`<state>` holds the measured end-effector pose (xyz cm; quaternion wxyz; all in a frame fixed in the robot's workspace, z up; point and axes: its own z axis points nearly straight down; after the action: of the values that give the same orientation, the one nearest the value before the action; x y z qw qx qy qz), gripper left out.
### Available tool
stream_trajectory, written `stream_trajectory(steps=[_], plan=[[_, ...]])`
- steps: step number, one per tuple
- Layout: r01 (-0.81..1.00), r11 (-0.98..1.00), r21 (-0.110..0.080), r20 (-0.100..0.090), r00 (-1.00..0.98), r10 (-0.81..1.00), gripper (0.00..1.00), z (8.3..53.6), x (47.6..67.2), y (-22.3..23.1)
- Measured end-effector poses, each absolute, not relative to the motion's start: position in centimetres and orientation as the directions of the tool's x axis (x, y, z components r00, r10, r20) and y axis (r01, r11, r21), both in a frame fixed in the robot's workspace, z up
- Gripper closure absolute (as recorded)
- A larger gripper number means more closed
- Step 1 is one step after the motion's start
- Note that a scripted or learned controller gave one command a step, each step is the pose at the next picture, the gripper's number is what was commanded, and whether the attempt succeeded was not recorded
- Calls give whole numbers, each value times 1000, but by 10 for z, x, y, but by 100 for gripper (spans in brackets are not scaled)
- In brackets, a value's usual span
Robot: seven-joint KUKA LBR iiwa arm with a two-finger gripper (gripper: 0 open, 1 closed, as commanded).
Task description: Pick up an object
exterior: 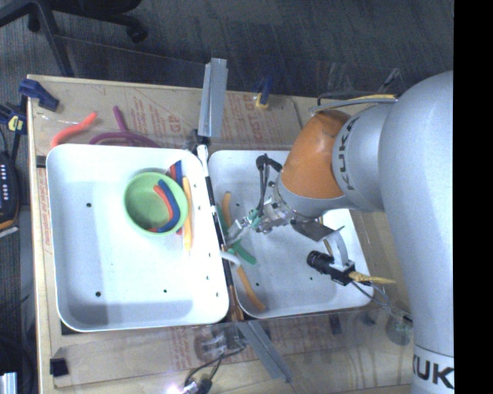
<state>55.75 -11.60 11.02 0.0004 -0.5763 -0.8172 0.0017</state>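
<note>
From above the bench, the grey arm (400, 146) comes in from the right and bends down over the right bin (339, 296), its orange band (312, 158) sitting just above the wrist. The gripper (245, 225) is low over the left part of that bin, close to the wall shared with the other bin; whether it is spread or pressed together I cannot tell, as the metal parts there run into one another. Just below the gripper lies a small green piece (245, 254), and beside it a white bit, though I cannot make out if either is touched. Above the gripper, near the same wall, an orange stick (226, 206) lies along the bin floor, and a second orange strip (250, 292) curves away below, towards the bin's near corner. To the gripper's left, across the wall, the left bin (85, 296) carries a green bowl (148, 202) with red and blue curved pieces (168, 196) lying in it, and a thin yellow stick (187, 219) just beside the bowl. The bins rest on a pale wooden bench (154, 115) with printed red lettering; at its far left edge are a purple loop (123, 138) and an orange-handled tool (73, 129). A grey metal bar (212, 96) stands up behind the gap between the bins. Beyond the bench the floor is dark carpet (308, 38), with the legs of a chair (85, 23) at the upper left.
</note>
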Motion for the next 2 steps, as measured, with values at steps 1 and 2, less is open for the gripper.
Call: stream_trajectory(steps=[1,2], plan=[[998,71,-1,-1,-71,998,0,180,554,-199],[986,168,-5,0,-168,986,0,117,556,-120]])
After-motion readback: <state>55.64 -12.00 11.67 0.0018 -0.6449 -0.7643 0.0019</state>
